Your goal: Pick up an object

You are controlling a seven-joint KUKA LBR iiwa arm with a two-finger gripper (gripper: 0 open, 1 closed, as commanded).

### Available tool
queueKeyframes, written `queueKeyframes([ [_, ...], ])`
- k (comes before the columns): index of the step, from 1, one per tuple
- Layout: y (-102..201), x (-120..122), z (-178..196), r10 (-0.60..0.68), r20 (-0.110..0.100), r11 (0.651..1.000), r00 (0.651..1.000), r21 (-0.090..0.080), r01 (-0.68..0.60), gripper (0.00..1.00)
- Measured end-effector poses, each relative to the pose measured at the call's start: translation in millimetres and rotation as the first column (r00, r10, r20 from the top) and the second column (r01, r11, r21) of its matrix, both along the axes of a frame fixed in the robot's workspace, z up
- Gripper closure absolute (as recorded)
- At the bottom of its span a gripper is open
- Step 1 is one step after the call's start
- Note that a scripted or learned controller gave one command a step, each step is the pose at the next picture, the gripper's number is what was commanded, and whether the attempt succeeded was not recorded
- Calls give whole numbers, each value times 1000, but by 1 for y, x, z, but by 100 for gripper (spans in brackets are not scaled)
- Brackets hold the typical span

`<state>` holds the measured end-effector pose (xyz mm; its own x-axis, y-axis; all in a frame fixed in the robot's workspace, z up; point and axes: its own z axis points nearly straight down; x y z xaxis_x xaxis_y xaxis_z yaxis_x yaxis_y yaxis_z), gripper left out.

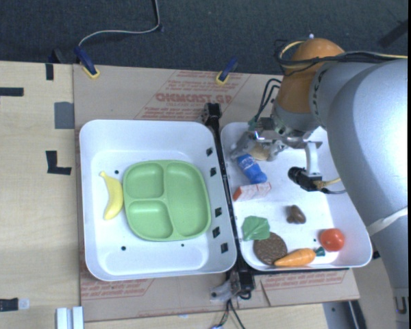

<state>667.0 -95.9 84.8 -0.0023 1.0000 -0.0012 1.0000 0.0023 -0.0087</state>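
The grey KUKA arm (370,122) is reaching in from the right, its thick link filling that side. Its orange band (305,74) is sitting above the wrist, and the gripper (260,144) is pointing down and leftward, hanging low.

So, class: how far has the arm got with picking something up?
Done: the gripper has reached the far end of the right bin, just above the blue item. In hand: nothing shows between its fingers. Left: grasp and lift. The carrot, tomato, and the banana in the left bin all lie untouched.
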Motion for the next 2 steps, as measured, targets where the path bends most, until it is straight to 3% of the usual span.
queueKeyframes([
  [2, 0, 0, 0, 0, 0, 1000, 1000, 0, 0, 0],
])
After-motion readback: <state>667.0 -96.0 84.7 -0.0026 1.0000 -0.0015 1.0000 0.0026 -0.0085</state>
